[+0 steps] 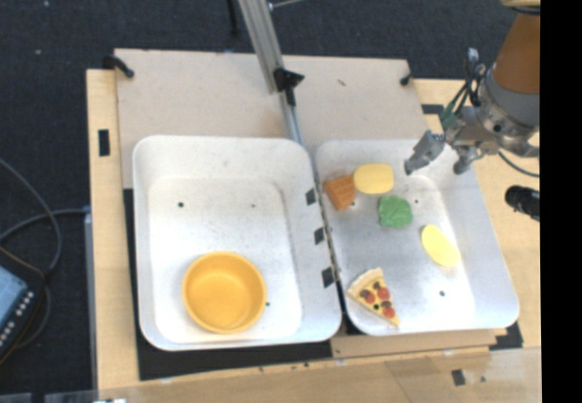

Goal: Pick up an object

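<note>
Jaws spread and empty, gripper hovers over right bin far edge, right of pale yellow toy bun: probably light, rounded, best pinched across its middle

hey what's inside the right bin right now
The right bin holds five items: an orange block, a pale yellow round piece, a green lump, a yellow oval and a pizza slice. Anything beneath them is hidden.

No text, label or number can be read anywhere
</note>
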Robot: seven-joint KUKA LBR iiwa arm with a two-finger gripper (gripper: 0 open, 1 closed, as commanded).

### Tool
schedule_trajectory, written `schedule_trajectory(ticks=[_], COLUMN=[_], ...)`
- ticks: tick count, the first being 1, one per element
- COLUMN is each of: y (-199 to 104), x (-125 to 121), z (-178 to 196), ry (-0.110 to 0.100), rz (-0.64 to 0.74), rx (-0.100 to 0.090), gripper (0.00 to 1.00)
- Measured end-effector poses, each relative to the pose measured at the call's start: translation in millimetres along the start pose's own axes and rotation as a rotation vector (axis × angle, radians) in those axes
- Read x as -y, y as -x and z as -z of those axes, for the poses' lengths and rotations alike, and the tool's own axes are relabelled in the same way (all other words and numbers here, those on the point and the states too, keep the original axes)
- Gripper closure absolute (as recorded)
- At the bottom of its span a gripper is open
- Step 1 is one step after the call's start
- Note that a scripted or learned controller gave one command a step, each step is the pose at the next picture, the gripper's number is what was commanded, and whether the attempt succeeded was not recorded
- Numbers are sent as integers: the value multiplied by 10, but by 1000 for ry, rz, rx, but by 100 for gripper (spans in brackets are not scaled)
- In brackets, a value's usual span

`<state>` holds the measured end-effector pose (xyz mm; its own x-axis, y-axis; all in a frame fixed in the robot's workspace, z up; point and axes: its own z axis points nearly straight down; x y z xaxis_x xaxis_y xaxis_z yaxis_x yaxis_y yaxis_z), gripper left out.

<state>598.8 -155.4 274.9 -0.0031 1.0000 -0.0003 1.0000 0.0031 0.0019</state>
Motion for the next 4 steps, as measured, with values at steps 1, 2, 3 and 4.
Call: schedule_trajectory(ticks=[1,2,3,4], y=[-1,97,100,23], x=[0,39,60,98], z=[0,-582,-1006,-1492], ry=[0,-6,-5,-6], rz=[0,-4,-4,-7], rx=[0,1,1,1], gripper=[0,0,0,0])
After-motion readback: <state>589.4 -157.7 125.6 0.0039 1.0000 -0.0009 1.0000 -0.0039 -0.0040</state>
